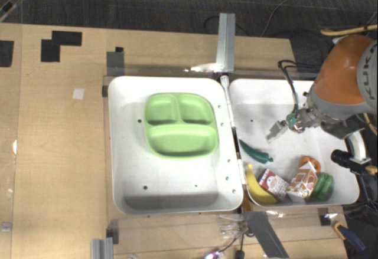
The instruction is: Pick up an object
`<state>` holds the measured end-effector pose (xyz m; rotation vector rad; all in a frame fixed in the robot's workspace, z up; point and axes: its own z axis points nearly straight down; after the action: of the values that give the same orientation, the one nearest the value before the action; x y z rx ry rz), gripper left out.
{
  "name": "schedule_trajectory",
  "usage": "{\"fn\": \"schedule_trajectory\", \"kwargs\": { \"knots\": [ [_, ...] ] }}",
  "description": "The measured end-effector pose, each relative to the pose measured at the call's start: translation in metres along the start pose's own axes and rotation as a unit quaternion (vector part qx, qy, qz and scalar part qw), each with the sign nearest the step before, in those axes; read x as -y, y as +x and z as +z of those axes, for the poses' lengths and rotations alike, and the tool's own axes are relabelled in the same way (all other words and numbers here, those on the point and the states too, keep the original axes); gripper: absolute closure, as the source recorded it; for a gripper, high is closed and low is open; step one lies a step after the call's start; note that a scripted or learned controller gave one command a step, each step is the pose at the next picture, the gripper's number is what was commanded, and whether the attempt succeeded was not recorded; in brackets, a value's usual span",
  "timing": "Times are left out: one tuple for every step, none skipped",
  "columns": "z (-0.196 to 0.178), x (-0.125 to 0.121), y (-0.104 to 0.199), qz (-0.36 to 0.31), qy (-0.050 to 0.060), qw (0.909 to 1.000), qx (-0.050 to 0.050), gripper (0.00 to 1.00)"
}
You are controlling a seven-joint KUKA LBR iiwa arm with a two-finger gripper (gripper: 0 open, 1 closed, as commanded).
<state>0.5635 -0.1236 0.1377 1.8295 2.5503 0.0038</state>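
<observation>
My gripper (279, 128) hangs over the middle of the right bin (260, 98), pointing left, with the orange-banded arm (342, 75) behind it. Nothing shows in its grasp. Below it lies a slim dark green object (255, 151). At the bin's front edge sit a yellow banana (257, 188), a red and white carton (273, 183), a second printed carton (302, 184), a green round item (322, 187) and an orange-rimmed piece (309, 163). These lie apart from the gripper.
A light green divided plate (178, 124) lies in the left bin (127, 151). A metal post (226, 42) stands behind the divide between the bins. Cables (289, 75) trail at the right bin's back edge.
</observation>
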Motion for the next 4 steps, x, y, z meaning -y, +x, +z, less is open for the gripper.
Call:
{"fn": "schedule_trajectory", "kwargs": {
  "knots": [
    [0.045,-0.005,0.031,-0.064,-0.005,0.9979,0.004,0.00],
    [0.044,0.063,0.018,-0.061,-0.007,0.9981,0.005,0.00],
    [-0.009,0.038,-0.027,0.104,0.000,0.9946,0.001,0.00],
    [0.040,0.098,-0.053,0.111,0.001,0.9938,0.000,0.00]
  ]
}}
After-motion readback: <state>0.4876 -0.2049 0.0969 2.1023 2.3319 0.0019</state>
